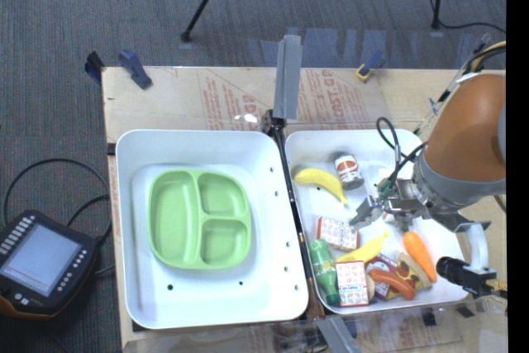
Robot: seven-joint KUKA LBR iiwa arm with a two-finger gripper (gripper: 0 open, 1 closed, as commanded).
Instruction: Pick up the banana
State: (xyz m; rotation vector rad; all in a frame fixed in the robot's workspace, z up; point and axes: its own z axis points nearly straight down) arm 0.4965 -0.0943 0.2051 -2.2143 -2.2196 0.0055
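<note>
Yellow banana lies in the right bin beside a small can, while the gripper hovers just right of it, fingers spread apart and holding nothing, so I'd shift left, then descend across its middle.

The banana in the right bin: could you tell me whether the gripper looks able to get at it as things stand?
Probably yes. The banana lies uncovered on bare bin floor, with the gripper just right of it; only the small can sits close by.
</note>
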